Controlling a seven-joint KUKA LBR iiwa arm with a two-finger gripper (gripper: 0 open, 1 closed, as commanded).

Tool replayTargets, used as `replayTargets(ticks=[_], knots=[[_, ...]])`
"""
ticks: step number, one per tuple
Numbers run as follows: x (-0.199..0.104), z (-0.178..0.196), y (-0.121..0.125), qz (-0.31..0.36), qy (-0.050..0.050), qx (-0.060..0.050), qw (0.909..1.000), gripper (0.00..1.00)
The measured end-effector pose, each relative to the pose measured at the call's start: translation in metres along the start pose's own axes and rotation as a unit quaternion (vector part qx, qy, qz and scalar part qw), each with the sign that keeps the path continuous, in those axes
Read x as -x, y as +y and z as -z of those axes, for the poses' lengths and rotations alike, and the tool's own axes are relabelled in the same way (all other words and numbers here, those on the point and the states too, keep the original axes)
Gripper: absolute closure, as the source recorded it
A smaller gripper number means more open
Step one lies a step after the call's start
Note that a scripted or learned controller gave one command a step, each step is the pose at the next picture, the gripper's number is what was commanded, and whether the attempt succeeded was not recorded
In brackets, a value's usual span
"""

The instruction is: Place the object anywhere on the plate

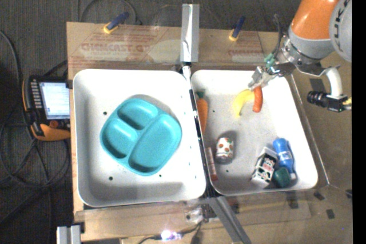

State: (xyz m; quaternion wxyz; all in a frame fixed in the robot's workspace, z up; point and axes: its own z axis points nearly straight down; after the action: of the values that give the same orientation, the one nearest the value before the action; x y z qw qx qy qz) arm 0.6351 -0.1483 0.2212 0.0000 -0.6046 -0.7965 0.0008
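A teal plate (142, 134) with three compartments lies in the left bin (86, 180). My gripper (258, 82) is over the back of the right bin (303, 123), far to the right of the plate. A small orange-red sausage-shaped piece (258, 99) hangs upright from the fingertips, its top end pinched between them. A yellow banana (241, 103) lies just left of that piece on the bin floor.
In the right bin, a carrot (202, 114) lies against the left wall, and a speckled egg-shaped toy (225, 147) sits near the middle beside a thin brown stick (211, 167). A blue bottle (283, 156), a white carton (264, 167) and a green item (281, 178) crowd the front right corner.
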Motion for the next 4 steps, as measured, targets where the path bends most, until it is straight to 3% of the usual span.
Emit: replayTargets(ticks=[1, 2, 3, 4], knots=[[0.007, -0.034, 0.005, -0.026, 0.001, 0.000, 0.9997, 1.00], [-0.042, -0.021, 0.012, 0.040, 0.000, 0.000, 0.9992, 1.00], [-0.126, -0.038, 0.036, 0.112, 0.001, 0.000, 0.9937, 1.00], [-0.214, -0.037, 0.024, 0.325, 0.001, 0.001, 0.9457, 1.00]])
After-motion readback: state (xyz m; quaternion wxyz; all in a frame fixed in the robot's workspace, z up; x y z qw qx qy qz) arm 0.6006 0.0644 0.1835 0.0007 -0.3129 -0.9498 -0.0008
